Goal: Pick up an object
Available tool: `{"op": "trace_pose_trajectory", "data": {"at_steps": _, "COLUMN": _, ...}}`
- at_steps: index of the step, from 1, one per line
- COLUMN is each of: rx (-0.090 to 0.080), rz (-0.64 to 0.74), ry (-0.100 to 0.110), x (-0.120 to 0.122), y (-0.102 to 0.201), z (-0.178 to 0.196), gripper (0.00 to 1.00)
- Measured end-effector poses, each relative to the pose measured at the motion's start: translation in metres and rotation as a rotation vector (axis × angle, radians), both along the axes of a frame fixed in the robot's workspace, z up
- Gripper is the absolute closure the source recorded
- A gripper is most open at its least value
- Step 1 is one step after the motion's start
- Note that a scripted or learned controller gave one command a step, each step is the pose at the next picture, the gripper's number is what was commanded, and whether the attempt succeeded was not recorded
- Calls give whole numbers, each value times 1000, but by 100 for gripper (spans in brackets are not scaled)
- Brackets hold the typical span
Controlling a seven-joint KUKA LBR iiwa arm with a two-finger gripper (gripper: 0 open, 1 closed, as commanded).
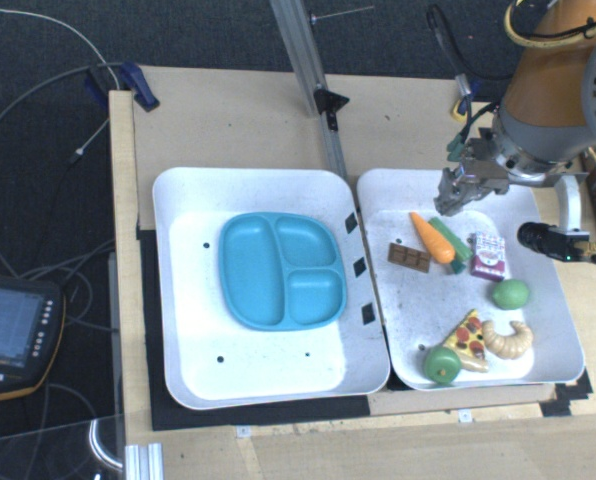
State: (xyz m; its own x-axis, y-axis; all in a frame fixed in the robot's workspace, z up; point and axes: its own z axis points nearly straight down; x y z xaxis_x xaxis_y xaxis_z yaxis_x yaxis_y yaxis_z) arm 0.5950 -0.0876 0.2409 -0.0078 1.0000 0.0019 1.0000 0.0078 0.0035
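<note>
A handheld control pendant [13, 333] lies on the dark floor at far left, its cables looping toward the wooden bench [238, 123]. On the bench, the left white bin [183, 368] carries a blue three-compartment tray [281, 270] set near its middle. A slanted metal rail [303, 53] runs down toward the seam between the two bins. The right white bin [398, 193] holds the toy food: a brown chocolate bar [410, 258] near its left side, an orange carrot [433, 238] beside it lying against a green vegetable piece [452, 244], a small pink and white carton [487, 256], a lime [511, 294], a pizza slice [467, 339], a green apple [442, 364] touching the slice's lower end, and a croissant [508, 340]. The gripper [462, 194] hangs over the bin's upper part, just above the carrot's top end, with nothing visibly between its fingers; how wide they stand cannot be told. The grey and orange arm [553, 78] reaches in from the right.
</note>
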Motion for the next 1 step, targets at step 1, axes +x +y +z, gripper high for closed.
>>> {"op": "trace_pose_trajectory", "data": {"at_steps": 1, "rx": 0, "rz": -1, "ry": 0, "x": 0, "y": 50, "z": 8, "gripper": 100}}
